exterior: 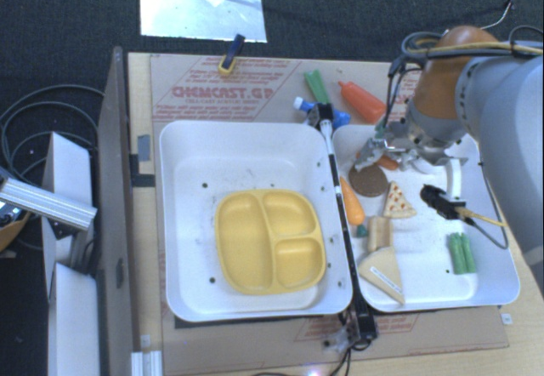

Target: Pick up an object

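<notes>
While the fingers' (384, 153) state is unclear, two bins (255, 140) hold one yellow tray (270, 240) and one carrot (352, 202).

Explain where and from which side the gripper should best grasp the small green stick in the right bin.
Probably across the middle of the small green stick, coming straight down. It lies flat and lengthwise on the white right bin floor, apart from the other items, so its long narrow sides are free for the gripper to close on.

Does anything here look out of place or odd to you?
A few items lie outside the bins: a green piece, an orange carrot-like toy and a blue piece sit on the cardboard behind them. Another carrot leans against the right bin's wall.
</notes>
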Controlling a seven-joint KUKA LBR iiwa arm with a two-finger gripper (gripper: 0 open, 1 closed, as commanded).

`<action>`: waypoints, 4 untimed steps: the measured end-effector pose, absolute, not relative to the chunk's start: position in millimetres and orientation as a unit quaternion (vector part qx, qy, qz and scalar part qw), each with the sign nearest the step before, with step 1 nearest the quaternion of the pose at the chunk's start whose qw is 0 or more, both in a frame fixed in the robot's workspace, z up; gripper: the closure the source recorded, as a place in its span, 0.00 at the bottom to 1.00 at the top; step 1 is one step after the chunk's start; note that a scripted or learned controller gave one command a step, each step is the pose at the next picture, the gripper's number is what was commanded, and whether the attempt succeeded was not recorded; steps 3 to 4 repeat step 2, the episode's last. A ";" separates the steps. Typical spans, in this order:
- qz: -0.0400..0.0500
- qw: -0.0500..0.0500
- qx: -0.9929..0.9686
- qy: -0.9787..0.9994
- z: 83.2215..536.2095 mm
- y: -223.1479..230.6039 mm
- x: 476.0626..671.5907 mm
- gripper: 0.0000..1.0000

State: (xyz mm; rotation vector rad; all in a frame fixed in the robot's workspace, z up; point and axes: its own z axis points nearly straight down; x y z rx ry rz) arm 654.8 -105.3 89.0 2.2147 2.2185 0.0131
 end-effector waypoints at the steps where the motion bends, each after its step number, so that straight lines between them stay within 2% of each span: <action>1: 0.004 0.003 0.706 0.709 88.7 -111.7 663.0 0.00; 2: 0.004 0.005 0.705 0.710 100.2 -112.1 664.1 1.00; 4: 0.004 0.005 0.705 0.710 100.2 -112.1 664.1 1.00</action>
